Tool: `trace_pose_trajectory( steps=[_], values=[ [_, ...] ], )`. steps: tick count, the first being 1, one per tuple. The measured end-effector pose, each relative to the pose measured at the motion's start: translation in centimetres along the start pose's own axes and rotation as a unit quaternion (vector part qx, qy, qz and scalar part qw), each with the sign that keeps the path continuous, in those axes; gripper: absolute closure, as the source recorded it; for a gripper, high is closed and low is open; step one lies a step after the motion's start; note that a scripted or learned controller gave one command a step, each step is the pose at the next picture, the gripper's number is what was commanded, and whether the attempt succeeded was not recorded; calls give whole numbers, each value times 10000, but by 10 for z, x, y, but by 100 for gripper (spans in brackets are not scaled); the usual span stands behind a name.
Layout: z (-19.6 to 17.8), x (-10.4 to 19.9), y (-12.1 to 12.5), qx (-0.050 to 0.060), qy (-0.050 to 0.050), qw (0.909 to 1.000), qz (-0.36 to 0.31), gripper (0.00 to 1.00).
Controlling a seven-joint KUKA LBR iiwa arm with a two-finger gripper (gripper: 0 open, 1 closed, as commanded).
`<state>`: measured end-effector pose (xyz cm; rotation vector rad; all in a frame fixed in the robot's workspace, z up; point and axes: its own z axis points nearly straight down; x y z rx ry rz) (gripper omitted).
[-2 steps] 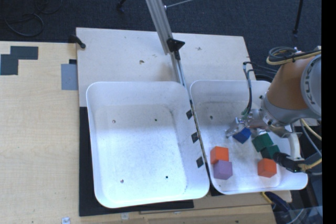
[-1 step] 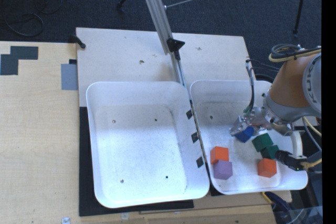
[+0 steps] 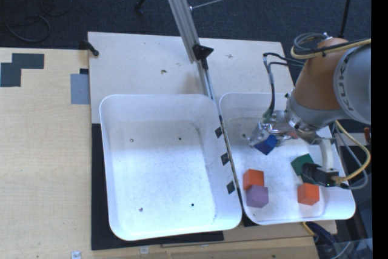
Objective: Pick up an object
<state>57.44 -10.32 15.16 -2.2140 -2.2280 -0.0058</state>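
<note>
Nearest the camera, the left bin (image 3: 121, 215) is sitting on the counter (image 3: 42, 148) with its rounded front corner toward the viewer, and its white floor is showing a few small dark specks. Just beside it, the right bin (image 3: 339, 210) is lying edge to edge with it, the two rims touching along a line marked by small black clips. Inside the right bin, an orange block (image 3: 253, 179) is resting near the shared rim, and a purple block (image 3: 257, 196) is sitting right in front of it, touching or nearly touching. Another orange block (image 3: 308, 193) is lying toward the right side of that bin, and a dark green block (image 3: 302, 164) is lying just behind it, partly hidden by a black cable fitting. A blue block (image 3: 265, 145) is sitting farther back in the right bin, tilted, directly under the gripper (image 3: 271, 132). The grey arm (image 3: 339, 85) with its orange band is reaching in from the right and is hanging low over that spot. The metal fingers (image 3: 263, 128) are standing right at the top of the blue block, but whether they are wide, narrow or pinching it cannot be told from this view. A slanted aluminium rail (image 3: 182, 15) is rising from between the bins toward the back of the counter.
</note>
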Motion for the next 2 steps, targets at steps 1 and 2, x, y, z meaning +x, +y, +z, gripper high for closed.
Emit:
trace_pose_trajectory(
  steps=[1, 2],
  values=[
    [-41, 66, 21, 3, 1, 10000, -3, 100],
    [-38, 133, -9, 44, 2, 10000, 4, 100]
  ],
)
